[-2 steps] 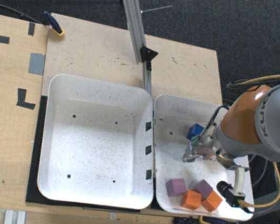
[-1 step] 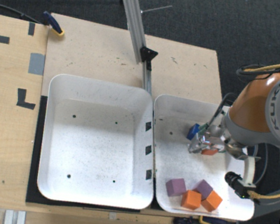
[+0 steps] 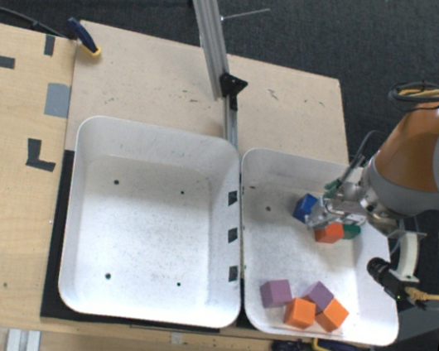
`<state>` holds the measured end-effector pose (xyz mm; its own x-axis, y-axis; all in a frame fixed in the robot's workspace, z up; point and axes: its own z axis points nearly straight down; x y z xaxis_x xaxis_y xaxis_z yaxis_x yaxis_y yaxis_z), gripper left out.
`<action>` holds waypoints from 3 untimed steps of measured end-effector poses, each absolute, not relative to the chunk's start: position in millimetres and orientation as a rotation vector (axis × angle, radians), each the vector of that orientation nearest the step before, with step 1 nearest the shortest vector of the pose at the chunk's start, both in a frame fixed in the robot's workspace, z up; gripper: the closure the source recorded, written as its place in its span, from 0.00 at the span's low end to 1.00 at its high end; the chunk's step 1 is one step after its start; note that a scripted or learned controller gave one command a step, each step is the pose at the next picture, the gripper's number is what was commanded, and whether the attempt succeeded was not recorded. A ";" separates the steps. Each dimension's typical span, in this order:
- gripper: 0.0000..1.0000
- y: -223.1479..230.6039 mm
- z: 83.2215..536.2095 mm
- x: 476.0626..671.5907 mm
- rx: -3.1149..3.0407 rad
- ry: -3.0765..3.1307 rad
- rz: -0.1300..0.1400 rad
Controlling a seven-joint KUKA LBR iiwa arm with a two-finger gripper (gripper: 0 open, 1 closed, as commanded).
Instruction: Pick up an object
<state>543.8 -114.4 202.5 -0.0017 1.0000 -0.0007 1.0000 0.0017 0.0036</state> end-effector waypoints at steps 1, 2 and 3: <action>1.00 -114.1 239.9 544.8 2.218 2.221 0.003; 1.00 -62.9 242.2 563.6 2.215 2.230 0.002; 1.00 1.1 237.1 572.6 2.214 2.232 0.000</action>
